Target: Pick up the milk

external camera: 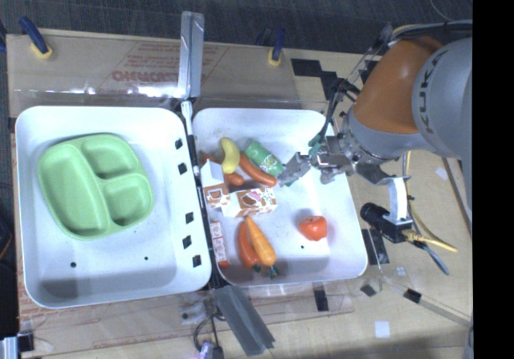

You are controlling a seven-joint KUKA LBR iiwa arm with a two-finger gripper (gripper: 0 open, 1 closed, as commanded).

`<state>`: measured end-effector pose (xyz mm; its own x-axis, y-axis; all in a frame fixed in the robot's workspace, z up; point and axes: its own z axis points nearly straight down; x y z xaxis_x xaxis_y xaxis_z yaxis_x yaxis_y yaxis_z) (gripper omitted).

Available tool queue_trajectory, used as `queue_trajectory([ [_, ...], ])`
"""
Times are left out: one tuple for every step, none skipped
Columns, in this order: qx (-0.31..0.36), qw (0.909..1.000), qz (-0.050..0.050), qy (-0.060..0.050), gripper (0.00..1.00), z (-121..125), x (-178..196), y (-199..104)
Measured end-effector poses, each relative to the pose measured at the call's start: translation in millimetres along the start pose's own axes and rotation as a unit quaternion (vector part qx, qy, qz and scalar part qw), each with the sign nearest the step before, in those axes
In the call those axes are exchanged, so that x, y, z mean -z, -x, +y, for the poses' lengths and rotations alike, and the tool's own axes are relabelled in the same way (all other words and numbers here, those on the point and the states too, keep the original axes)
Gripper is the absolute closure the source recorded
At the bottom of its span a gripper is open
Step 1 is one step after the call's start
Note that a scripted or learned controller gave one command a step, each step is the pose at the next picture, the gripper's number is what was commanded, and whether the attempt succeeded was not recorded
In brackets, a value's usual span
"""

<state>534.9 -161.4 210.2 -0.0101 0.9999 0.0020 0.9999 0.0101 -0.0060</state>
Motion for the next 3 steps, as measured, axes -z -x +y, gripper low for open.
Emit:
queue_trajectory([
  [0.003,1.0000,0.001,-0.002,1.00,0.6,9.3,-0.4],
  [0.007,1.0000,0.001,-0.003,1.00,1.3,18.6,-0.7],
  [0.007,1.0000,0.001,-0.003,0.00,1.3,18.6,-0.8],
])
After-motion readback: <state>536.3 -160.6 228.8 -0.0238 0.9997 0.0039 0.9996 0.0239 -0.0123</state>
